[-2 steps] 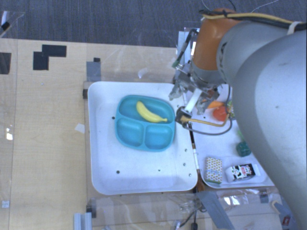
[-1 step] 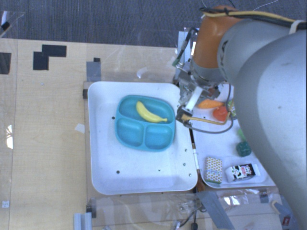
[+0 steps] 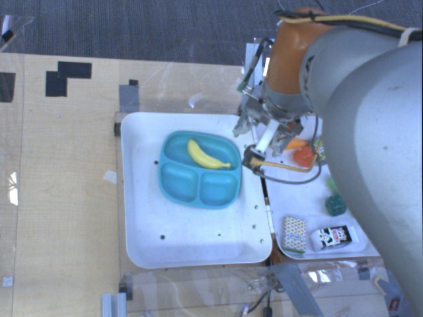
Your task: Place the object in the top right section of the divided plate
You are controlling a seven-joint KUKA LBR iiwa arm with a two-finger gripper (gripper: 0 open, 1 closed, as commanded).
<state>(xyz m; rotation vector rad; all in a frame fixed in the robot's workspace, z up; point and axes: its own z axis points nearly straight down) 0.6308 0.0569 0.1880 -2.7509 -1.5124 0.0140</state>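
A yellow banana lies in the wide far section of the blue divided plate, which sits in the left bin. The gripper hangs over that bin's far right edge, just right of the plate; I cannot tell how open it is. The right bin holds a small carton and a patterned packet.

Yellow banana, blue divided plate, white bin, green block, black-and-white carton

Robotics lab: grey industrial arm over a pale wooden bench (black markers on it) with white bins.
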